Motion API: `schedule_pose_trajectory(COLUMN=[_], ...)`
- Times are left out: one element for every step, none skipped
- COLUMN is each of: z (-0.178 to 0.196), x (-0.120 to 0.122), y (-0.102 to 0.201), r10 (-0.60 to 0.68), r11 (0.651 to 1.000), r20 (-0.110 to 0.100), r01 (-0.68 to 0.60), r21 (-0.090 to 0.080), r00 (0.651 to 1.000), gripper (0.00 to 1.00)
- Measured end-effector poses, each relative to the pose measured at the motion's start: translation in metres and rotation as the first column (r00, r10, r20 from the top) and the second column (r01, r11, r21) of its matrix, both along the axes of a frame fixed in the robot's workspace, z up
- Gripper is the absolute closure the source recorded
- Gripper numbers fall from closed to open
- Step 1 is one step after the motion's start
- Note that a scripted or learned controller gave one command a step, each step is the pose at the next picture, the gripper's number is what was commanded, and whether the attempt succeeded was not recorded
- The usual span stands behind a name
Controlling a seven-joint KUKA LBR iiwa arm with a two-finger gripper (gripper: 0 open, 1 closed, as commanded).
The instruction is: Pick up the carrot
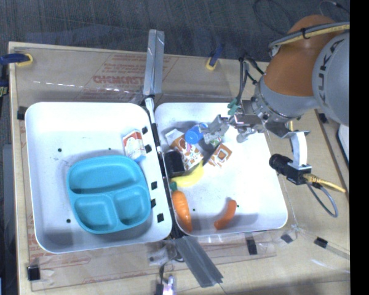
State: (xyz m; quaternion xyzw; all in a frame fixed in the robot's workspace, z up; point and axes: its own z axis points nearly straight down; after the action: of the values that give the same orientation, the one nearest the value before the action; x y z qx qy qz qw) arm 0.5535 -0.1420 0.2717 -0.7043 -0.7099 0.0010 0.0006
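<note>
while the carrot point(182, 208) lay at the near-left corner of the right bin point(264, 183), hard against the divider, the jaws point(218, 129) hung over the far part of that bin, above a clutter of small cartons point(194, 149). whether the jaws were spread or pressed together could not be told. the carrot lay well apart from them, toward the near edge and a little left, past a banana point(190, 177), its long axis running roughly far-to-near.
</note>
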Motion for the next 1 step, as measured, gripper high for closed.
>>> schedule_pose_trajectory(z=[-0.0355], x=[-0.0723], y=[0.0675], r10=[0.045], r11=[0.999], r20=[0.000], r01=[-0.045], r21=[0.000], r00=[0.999], gripper=[0.00])
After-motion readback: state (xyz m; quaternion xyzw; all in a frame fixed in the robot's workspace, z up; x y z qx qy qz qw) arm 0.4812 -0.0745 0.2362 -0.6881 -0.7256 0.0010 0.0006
